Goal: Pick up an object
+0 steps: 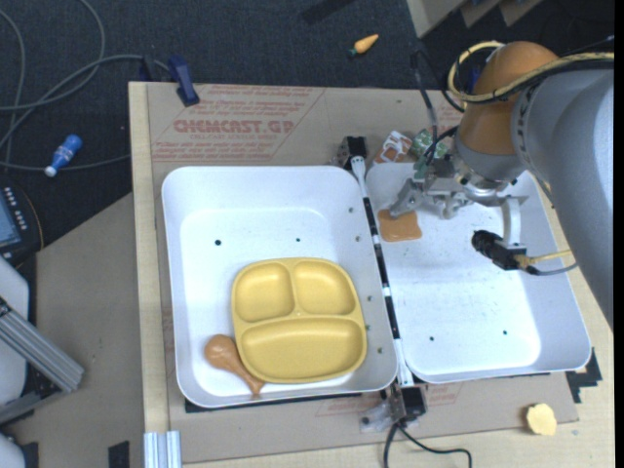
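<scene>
The hand (409, 203) hangs low at the right bin's (468, 349) 11 o'clock corner, right beside a flat brown piece (400, 227). I cannot tell if the hand is open or closed on it.

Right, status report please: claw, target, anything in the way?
Claw low in right shallow white bin, far corner. Flat tan toast-like piece at its tip, grip unconfirmed. Bin wall close beside.
</scene>
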